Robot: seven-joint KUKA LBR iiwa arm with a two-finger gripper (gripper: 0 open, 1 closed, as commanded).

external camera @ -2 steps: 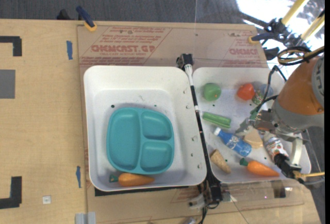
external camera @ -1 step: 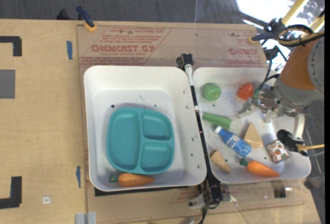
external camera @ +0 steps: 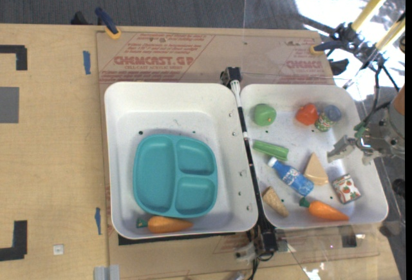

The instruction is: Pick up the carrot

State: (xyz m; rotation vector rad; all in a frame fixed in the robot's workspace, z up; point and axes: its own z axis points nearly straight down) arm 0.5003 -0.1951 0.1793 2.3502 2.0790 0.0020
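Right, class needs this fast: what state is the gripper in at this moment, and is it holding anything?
Gripper: over the right bin's right side, holding nothing; open or closed cannot be told.

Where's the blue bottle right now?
The blue bottle lies in the right bin, between the green stick and the cheese wedge.
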